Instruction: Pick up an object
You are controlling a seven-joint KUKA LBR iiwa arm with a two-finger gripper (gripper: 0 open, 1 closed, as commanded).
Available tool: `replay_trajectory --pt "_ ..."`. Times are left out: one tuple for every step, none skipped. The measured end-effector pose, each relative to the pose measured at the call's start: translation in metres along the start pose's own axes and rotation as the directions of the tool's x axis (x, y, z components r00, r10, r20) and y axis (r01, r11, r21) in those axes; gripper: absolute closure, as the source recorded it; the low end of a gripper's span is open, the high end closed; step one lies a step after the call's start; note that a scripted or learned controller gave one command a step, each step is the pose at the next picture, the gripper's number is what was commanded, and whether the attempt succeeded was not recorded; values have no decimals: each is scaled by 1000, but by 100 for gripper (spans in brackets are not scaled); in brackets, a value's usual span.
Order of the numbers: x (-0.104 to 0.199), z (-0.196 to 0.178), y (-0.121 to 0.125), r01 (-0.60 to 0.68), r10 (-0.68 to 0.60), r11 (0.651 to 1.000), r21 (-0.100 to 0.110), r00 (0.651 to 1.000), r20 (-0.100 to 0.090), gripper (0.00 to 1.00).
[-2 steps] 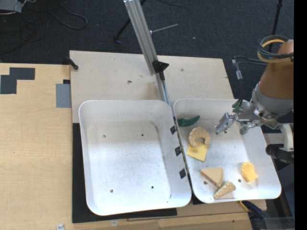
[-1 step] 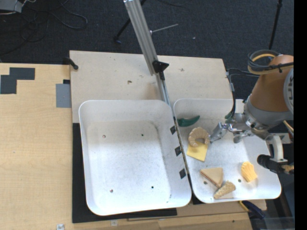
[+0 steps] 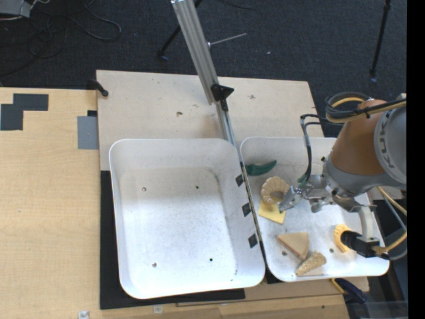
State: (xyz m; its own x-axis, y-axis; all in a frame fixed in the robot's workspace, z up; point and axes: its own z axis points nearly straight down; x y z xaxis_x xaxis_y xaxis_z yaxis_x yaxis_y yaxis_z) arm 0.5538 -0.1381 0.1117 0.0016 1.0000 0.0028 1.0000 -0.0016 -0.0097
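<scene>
Two white bins are set side by side on the desk (image 3: 153, 105): the left bin (image 3: 166, 211) and the right bin (image 3: 285, 157). The grey arm (image 3: 362, 155) is extended over the right bin, its pincer (image 3: 290, 201) lowered just beside a beige ruffled cup (image 3: 272, 190) and a yellow slab (image 3: 271, 212); its opening cannot be told. A tan wedge (image 3: 295, 244), a green piece (image 3: 261, 168), a tan crumb (image 3: 311, 264) and an orange piece (image 3: 342, 238) are scattered in that bin.

arm (image 3: 362, 148): cut at right | right bin (image 3: 279, 148): right side under arm | yellow piece (image 3: 270, 212): partly under cup (image 3: 273, 189)
</scene>
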Motion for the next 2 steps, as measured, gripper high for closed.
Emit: replay_trajectory --pt "-2 -13 1 -8 8 1000 -6 1000 1 100" --pt "-1 -67 12 3 -3 1000 -13 1000 3 100"
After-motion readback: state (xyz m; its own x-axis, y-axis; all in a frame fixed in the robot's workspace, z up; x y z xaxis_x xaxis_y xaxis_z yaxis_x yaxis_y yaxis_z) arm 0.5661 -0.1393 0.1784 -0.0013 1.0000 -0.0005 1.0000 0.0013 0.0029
